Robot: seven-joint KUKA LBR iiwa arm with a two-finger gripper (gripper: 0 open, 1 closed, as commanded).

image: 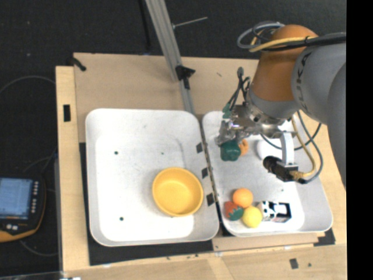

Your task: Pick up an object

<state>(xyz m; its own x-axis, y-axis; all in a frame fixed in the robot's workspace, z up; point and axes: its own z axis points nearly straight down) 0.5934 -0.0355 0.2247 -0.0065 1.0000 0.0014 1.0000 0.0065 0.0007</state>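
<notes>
My gripper hangs over the far left part of the right bin, close to the wall between the bins. A small green object sits at its tips, its top tucked between the two fingers, which are shut on it. A small orange piece shows just to the right of the green object. Near the bin's front edge lie an orange ball, a yellow ball, a red and green piece and a black and white block.
A yellow bowl stands in the left bin, near its front right corner. A slanted metal pole rises behind the bins. A black cable plug hangs off the arm over the right bin.
</notes>
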